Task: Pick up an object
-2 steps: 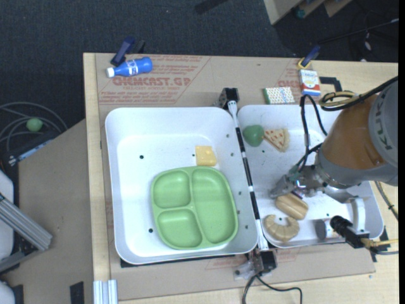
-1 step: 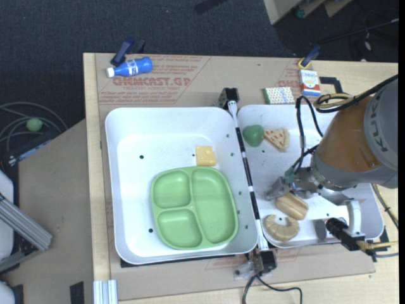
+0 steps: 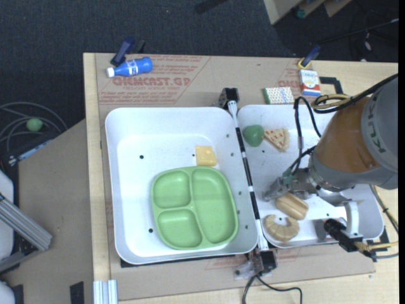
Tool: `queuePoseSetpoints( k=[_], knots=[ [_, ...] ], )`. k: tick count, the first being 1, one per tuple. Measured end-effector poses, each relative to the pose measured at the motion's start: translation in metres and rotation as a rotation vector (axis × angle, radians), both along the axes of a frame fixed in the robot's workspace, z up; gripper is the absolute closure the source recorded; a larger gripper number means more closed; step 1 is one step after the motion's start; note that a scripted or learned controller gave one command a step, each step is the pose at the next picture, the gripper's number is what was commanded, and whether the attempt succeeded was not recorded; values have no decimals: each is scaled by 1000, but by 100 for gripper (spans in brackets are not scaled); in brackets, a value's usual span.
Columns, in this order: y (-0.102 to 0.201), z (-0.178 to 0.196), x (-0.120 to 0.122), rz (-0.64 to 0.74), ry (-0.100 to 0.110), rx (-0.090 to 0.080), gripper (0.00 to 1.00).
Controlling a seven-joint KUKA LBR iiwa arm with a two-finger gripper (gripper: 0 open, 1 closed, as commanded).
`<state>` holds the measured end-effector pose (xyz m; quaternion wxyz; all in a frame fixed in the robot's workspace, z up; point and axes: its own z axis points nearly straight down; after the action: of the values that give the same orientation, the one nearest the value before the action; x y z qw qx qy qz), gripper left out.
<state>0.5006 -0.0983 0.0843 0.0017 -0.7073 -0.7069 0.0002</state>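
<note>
Resting on a cardboard-topped bench (image 3: 190, 81) above dark carpet (image 3: 76, 18), two white bins (image 3: 126, 170); jaws' (image 3: 278, 189) opening unclear.

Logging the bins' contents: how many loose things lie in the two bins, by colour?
Green: 2, divided plate and round piece
Yellow: 1, block
Tan: 3, wedge, bread roll, ring pastry
Total: 6

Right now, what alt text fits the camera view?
The claw hangs low in the right bin beside tan toy breads. The left bin holds a green divided plate and a yellow block.
</note>
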Motion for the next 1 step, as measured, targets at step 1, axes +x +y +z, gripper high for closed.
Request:
queuePoseSetpoints(
  k=[1],
  knots=[
    [-8, 0, -4, 0, 0, -1, 0]
  ],
)
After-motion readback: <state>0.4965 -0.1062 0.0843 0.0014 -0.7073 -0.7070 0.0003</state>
